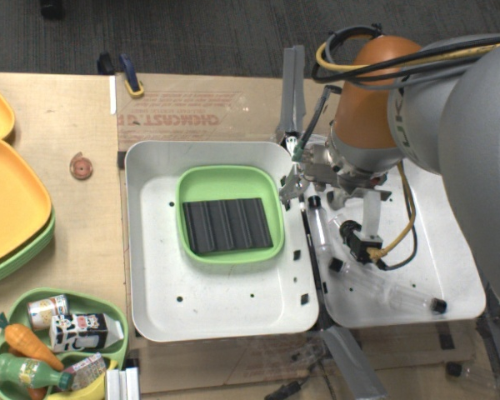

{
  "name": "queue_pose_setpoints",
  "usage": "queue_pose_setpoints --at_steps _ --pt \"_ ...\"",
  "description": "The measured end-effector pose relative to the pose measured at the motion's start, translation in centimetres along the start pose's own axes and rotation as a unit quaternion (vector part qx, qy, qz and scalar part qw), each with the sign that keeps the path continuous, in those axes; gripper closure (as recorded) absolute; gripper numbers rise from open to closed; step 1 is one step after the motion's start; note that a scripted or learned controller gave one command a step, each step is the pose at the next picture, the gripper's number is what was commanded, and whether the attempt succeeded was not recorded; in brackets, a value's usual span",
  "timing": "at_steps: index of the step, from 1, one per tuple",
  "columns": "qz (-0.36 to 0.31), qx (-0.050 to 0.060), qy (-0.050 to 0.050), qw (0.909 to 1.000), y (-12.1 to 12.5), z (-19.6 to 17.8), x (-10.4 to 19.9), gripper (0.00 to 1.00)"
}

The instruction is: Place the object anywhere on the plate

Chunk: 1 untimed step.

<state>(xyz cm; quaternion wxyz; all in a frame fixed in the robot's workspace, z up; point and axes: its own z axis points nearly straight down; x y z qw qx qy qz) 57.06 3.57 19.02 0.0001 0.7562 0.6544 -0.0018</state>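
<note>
A green square plate (229, 182) rests in the left white bin (154, 248). A dark grey ridged rectangular object (227, 225) lies flat on the plate, covering most of its middle. My gripper (315, 192) hangs below the orange wrist band (375, 90), over the divide between the two bins, just right of the plate's right rim. It is apart from the grey object. The wrist hides the gripper's tip.
The right bin (450, 248) holds a clear tube (392, 294) with a black end, plus cables under the arm. Stacked yellow plates (8, 198) and a green bowl of toy food (54, 340) sit at left. A small red disc (82, 167) lies on the bench.
</note>
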Motion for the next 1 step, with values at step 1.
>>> queue_pose_setpoints --at_steps 1 --pt "-0.009 0.001 0.000 1.0000 -1.92 -0.02 5.43 0.00"
